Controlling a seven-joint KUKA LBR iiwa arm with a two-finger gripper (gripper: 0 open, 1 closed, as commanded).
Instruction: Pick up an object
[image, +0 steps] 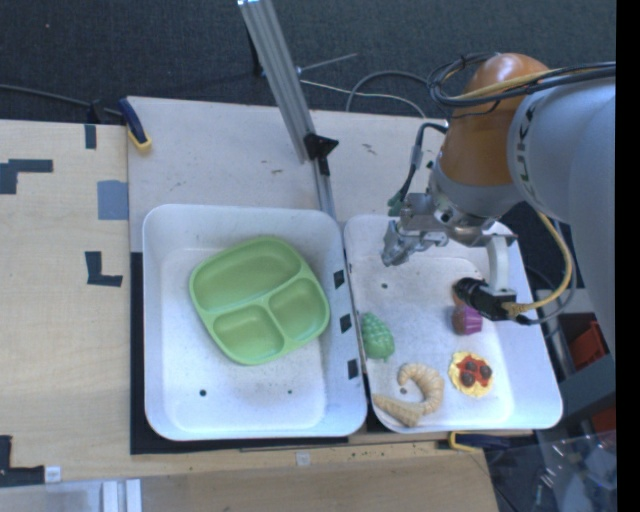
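Camera view from above the bench (60, 330): two shallow white bins sit side by side, their inner rims touching. Left bin (160, 300) holds one thing, a light green plastic plate (258, 298) with three compartments and rounded corners, lying tilted near the bin's middle. Right bin (530, 380) holds four small toy-food pieces, all toward its near half: one knobbly green piece (377, 336) close to the left rim; one pale tan curled pastry shape (413, 392) in the near left corner, touching or almost touching the near rim; one round yellow piece topped with red and dark dots (472, 373) near the near right corner; and one small purple block (467, 320) toward the right rim, just beside a black part of the arm's fittings. One grey arm with an orange band (490, 110) reaches in over the far right corner of the right bin, and its gripper (398, 248) hangs over the far left part of that bin, well apart from all four pieces, with nothing seen between its fingers; whether they stand wide or narrow cannot be told from this angle. One metal pole (285, 80) slants across the bench's far edge.
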